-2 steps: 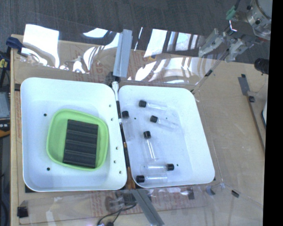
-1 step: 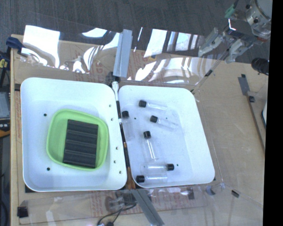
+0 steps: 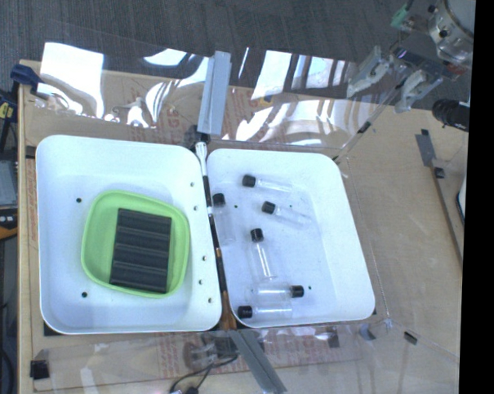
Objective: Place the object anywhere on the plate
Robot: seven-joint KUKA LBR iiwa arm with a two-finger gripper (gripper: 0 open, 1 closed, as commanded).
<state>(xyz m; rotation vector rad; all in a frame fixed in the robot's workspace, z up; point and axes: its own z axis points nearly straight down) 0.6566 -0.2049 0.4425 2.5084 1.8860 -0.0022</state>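
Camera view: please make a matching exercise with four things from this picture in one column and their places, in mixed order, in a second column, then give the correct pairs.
Things:
1. green plate
2. dark ridged block
3. clear tubes with black caps
4. end effector

Places:
A. in the right bin
B. above the bench, beyond the right bin's far corner
C. in the left bin
D. on the green plate

Pairs: 1-C, 2-D, 3-A, 4-B

Clear black-capped vials [image 3: 261, 250]; green plate [image 3: 94, 242] apart.
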